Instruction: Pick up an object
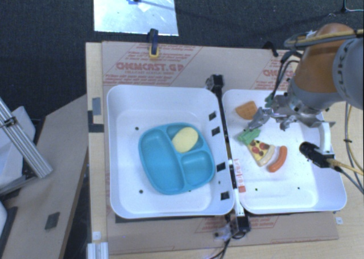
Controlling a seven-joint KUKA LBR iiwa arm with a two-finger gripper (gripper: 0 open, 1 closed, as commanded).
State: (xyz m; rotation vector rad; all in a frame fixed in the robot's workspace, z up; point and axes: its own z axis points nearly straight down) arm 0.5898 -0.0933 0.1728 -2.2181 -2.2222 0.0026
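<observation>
My gripper [271,121] hovers over the upper part of the right bin [296,195], open, with nothing between its fingers. An orange bread-like piece [245,109] lies just left of it. Below the left finger sits a small green item [248,136], touching a pizza slice [261,151]. A red-orange sausage [277,159] lies right of the pizza. In the left bin [131,104], a blue divided tray [165,167] holds a yellow rounded object [185,139] in its upper right compartment.
A black divider with clips [223,138] runs between the two bins. The grey and orange arm [324,75] hangs over the right bin's upper right corner. A yellow clamp [153,44] sits on the cardboard behind the left bin.
</observation>
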